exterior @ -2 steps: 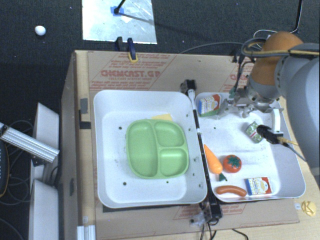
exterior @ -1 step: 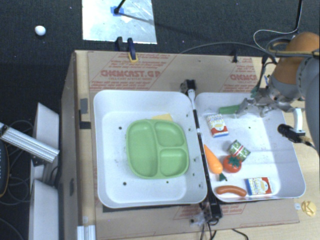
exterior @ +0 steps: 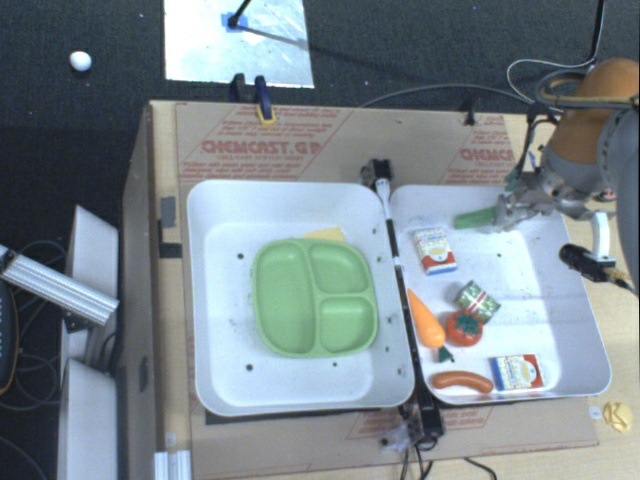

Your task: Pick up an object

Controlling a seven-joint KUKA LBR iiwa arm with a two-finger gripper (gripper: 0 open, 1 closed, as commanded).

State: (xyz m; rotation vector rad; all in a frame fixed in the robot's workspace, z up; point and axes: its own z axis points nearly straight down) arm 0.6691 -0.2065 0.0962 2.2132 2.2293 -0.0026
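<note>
The gripper (exterior: 512, 211) is hovering at the far edge of the right bin (exterior: 575, 313), its fingers clamping a green object (exterior: 474, 219) which is sticking out toward the left bin (exterior: 215, 298).

Open floor mid right bin (exterior: 570, 308), between carton (exterior: 434, 249) and clustered carrot (exterior: 427, 320), tomato (exterior: 463, 329), sausage (exterior: 461, 380).

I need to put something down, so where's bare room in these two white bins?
Left bin: only the floor strips around the green divided plate. Right bin: bare floor between the white carton and the right wall. Crowded near the carrot, tomato and sausage.
</note>
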